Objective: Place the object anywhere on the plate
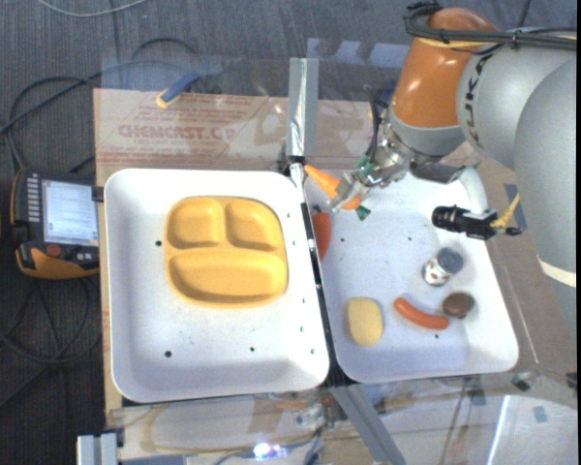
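Seen from above, we are looking at two shallow white bins side by side on the surface: the left bin [136, 356] is carrying a yellow divided plate [227, 250] with three compartments, lying slightly toward twelve o'clock of the bin's middle, and the right bin [484, 352] is holding the loose things. The arm [484, 76] is reaching in from three o'clock, its orange band sitting above the wrist, and the gripper [353, 194] is hanging over the right bin's corner at about eleven o'clock. An orange carrot-like piece [321, 178] is lying just beside the gripper, against the wall shared by the bins, and a red-orange piece [321, 234] is lying along that same wall toward six o'clock of it. We are judging the orange piece to be the task's object, since the gripper is working right at it; whether the jaws are apart or clamped on it we cannot tell, because the tip is too small and cluttered. Toward five o'clock in the right bin we are seeing a pale potato-like piece [365, 321], a small sausage [421, 314], a brown round piece [457, 305], a small metal can [436, 273] and a grey disc [450, 260]. The plate is bare, so the placing is not yet done; the divider wall is likely hampering any grasp there.
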Controlling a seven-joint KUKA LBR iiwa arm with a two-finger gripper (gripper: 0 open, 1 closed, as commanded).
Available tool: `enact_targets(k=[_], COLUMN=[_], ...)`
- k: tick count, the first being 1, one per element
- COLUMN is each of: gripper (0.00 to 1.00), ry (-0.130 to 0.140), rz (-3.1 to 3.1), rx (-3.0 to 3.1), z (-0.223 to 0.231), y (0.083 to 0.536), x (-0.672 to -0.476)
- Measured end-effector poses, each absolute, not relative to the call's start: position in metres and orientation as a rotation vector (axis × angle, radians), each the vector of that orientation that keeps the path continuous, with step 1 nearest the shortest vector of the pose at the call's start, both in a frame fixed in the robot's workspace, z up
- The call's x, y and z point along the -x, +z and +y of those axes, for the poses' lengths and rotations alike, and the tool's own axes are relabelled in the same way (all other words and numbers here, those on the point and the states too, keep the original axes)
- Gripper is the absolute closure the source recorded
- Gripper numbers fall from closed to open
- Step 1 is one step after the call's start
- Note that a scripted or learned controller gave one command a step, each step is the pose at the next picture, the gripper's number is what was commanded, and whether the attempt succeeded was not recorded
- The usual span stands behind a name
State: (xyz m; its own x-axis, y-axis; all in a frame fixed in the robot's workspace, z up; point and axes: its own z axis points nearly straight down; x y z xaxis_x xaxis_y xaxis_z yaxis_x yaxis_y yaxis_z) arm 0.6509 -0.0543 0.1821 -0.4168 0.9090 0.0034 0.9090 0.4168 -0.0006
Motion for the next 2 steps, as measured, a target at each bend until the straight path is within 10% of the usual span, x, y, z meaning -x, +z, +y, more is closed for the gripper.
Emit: enact_targets(k=[1, 2], gripper=[1.00, 0.00], ry=[0.003, 0.001], rz=[-2.687, -2.686], rx=[1.621, 1.621], z=[0.0045, 0.0045], y=[0.1817, 0.1817], x=[-0.5943, -0.5943])
